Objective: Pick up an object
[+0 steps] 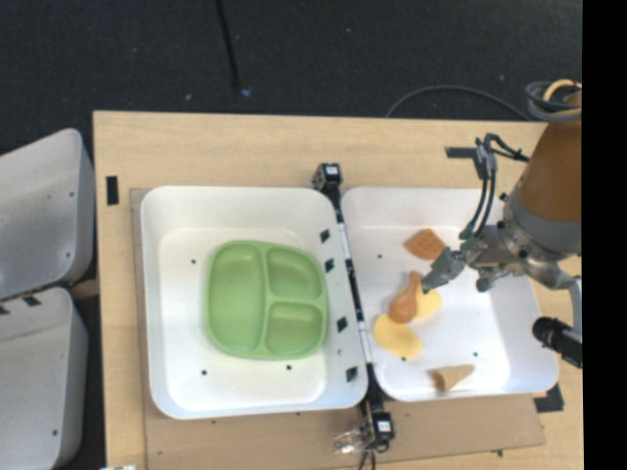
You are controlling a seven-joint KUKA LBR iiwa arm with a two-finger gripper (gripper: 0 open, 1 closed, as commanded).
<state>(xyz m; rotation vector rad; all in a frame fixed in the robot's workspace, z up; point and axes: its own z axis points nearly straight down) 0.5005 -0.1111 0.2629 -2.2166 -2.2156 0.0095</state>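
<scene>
- The orange drumstick-shaped toy (pixel 406 302) lies in the right bin (pixel 509 360), on a yellow piece (pixel 398 337). It looks light, hard and smooth, so probably slippery; the narrow neck seems the best hold.
- The end effector (pixel 427 278) reaches in low from the right, its tip touching or just beside the toy's top; whether it is spread or pressed together I cannot tell.

right bin (pixel 509 351): right half open | food cluster (pixel 407 311) blocks left

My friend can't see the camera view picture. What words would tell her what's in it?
A robot arm's tool reaches into the right bin near an orange drumstick-shaped toy, among other small food-like toys. The left bin holds a green divided plate.
</scene>
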